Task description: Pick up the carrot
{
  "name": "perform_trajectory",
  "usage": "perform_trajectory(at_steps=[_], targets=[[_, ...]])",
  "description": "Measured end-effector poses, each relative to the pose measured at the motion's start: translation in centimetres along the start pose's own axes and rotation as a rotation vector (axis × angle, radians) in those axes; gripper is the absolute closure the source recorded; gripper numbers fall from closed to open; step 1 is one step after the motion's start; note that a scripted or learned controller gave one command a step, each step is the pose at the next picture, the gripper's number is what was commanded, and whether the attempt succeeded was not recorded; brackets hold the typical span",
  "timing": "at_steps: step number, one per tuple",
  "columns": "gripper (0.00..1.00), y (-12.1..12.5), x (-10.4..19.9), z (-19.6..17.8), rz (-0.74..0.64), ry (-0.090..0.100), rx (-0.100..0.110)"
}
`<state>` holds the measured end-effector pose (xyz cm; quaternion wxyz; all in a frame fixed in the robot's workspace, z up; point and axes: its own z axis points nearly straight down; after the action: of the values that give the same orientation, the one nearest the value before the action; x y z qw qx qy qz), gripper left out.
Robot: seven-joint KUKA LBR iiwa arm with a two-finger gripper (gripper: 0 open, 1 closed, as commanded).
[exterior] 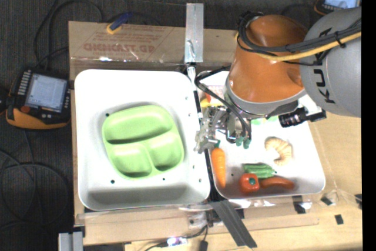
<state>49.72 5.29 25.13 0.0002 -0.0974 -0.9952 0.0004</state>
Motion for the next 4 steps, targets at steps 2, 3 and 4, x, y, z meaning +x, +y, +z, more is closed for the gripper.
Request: perform_trajectory(at_steps=[2, 3, 4], targets=[[1.0, -0.9, -0.3, -5.1, -0.477, -0.003, -0.001], [1.0, -0.4, -2.3, -18.4, -0.72, -0.006, -0.002], [1.0, -2.1, -1.6, -8.6, -0.99, -0.002, -0.001]])
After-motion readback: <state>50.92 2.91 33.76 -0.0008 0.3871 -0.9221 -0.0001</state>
